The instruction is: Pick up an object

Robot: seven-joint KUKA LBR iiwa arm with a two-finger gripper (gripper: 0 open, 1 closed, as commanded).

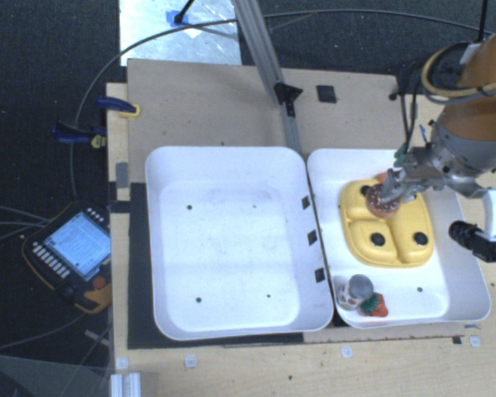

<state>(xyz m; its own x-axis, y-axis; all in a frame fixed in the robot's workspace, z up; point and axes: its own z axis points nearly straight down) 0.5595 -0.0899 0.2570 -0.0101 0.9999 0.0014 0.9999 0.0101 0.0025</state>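
1 end effector (388, 197), grip state unreadable, sits over the yellow tray (388, 226) near the right bin's (471, 300) far edge.

bench (207, 106) bears two white bins: left (161, 222), right (467, 292)

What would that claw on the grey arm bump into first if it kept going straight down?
Most likely the yellow toy in the right-hand bin. The claw sits over its upper part, though the slanted view hides whether they already touch.
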